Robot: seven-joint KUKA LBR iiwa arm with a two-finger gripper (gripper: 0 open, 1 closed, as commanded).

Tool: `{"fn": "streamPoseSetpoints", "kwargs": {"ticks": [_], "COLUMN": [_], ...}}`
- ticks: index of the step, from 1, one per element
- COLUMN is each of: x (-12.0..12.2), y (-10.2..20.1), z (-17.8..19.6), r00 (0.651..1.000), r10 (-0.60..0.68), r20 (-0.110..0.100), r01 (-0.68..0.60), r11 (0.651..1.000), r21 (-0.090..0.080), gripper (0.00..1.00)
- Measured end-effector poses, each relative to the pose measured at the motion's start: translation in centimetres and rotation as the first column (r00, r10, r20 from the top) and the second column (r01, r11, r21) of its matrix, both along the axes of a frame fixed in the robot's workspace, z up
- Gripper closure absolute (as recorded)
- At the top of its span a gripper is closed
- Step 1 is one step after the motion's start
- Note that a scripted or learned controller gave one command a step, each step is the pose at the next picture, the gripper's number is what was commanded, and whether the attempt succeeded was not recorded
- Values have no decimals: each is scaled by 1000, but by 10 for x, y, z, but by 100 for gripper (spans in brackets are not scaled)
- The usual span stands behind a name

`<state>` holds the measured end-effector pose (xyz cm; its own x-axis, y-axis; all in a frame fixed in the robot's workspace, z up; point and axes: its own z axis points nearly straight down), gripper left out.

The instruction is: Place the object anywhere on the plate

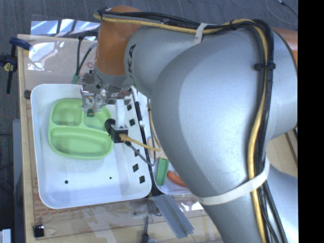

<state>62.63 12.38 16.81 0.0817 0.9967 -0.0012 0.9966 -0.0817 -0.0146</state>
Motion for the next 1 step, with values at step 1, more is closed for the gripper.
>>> {"fn": "streamPoseSetpoints", "kwargs": {"ticks": [1], "x": [2], "y": [-1], "z": [1], "r00": [1000], "r10": [-2], "r20": [6], "r01": [2], "r11": [1000], "r21": [-1], "gripper": [0]}}
